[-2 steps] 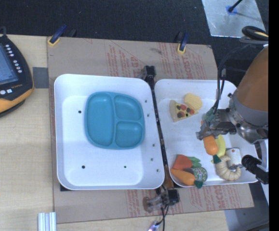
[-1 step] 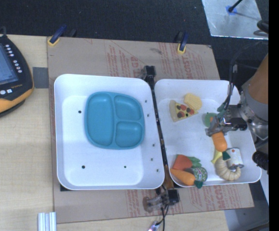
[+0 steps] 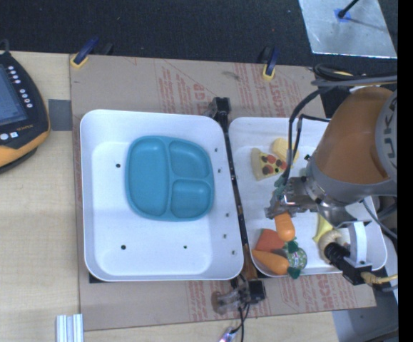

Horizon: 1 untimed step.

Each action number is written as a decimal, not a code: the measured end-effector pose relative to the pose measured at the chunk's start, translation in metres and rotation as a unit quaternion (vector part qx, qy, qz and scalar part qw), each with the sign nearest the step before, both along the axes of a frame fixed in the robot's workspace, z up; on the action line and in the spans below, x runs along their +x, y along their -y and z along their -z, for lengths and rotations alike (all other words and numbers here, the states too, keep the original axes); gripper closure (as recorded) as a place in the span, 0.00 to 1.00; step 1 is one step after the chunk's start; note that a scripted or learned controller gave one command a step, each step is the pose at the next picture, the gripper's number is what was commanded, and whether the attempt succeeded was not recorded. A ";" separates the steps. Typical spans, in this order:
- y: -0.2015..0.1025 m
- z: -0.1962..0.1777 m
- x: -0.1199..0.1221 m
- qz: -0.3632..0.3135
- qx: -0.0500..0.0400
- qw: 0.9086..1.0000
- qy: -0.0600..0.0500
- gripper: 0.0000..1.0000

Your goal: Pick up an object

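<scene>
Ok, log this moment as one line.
arm: over right bin | gripper: above orange toys | blue plate: left bin | grasp: unconfirmed

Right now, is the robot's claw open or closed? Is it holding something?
Gripper: cannot be told; it hangs over the right bin, just above the toy carrot.

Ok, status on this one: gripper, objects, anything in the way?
Gripper low over right bin, fingers unclear. Carrot just below, not seen held. Pizza slice and other toys crowd close.

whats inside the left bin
The left bin holds one thing: a blue divided plate with three compartments, lying flat near the middle. Nothing rests on the plate. What lies beneath it is covered.
</scene>
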State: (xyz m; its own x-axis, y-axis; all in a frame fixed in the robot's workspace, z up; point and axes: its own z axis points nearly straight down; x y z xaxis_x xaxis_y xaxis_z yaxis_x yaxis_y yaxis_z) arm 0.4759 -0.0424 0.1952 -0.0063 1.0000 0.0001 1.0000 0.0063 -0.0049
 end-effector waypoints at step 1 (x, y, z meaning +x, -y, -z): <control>0.038 -0.041 0.001 0.002 0.000 1.000 0.001 1.00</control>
State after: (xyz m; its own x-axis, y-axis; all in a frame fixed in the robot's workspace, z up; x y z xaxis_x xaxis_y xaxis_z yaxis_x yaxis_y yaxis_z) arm 0.4765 -0.0806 0.2363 -0.0027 1.0000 -0.0001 1.0000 0.0027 -0.0021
